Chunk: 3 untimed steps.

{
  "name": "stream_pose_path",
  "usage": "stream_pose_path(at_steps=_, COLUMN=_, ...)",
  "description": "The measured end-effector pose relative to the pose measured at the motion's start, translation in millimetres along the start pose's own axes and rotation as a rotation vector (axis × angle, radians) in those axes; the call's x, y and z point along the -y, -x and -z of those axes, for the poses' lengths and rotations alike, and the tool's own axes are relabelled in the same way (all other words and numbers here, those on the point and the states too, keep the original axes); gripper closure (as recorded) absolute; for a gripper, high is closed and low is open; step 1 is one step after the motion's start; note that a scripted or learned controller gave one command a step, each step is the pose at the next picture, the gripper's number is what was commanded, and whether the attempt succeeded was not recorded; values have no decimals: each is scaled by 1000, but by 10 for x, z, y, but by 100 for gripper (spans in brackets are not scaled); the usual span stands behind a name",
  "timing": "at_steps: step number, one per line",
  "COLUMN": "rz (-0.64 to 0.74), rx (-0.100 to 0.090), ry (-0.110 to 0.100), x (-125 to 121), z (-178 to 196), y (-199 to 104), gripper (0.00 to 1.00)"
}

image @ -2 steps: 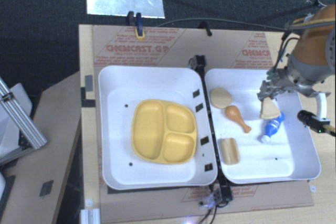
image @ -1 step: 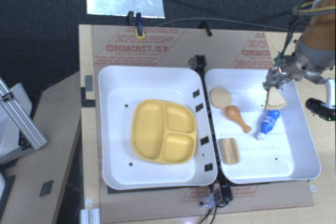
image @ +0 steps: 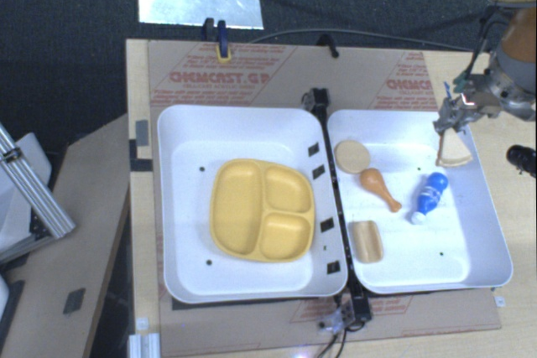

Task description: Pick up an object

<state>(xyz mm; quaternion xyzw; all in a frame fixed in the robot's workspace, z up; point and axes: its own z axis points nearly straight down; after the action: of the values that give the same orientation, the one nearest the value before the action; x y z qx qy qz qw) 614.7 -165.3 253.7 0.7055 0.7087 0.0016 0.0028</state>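
Currently two white bins are seen side by side on the bench: left bin [image: 180, 180] and right bin [image: 478, 247].

Left bin: a yellow divided plate [image: 262, 209] is laid flat in the middle, three compartments, nothing seen in them.

Right bin contents:
- round tan disc [image: 352, 156] near the upper left corner, lying flat
- toy drumstick [image: 380, 187] just below the disc, laid diagonally, thick end toward the disc
- tan rectangular block [image: 366, 241] below the drumstick, close to the divider between the bins
- blue and white bottle [image: 429, 197] on its side, right of the drumstick, apart from it
- pale wedge-shaped piece [image: 455, 150] near the upper right rim, above the bottle

The arm is seen entering from the right, upper corner. The gripper [image: 454, 120] is positioned at the upper right rim of the right bin, directly above the wedge-shaped piece. Its tips are seen very near or at the top of the wedge; actual contact cannot be told. Gripper state: cannot be told from this view, detail too small and blurred. Nothing can be confirmed as held.

All five objects are seen resting on the bin floor.
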Motion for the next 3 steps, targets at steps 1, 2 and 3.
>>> stream_pose_path(at_steps=1, rz=4, rx=-3, ry=-4, x=76, z=64, y=-508, gripper=100)
stream_pose_path(at_steps=2, rz=5, rx=-4, ry=-7, x=186, z=-101, y=-1044, gripper=100)
stream_pose_path(at_steps=3, rz=4, rx=-3, ry=-6, x=243, z=-223, y=-1511, gripper=100)
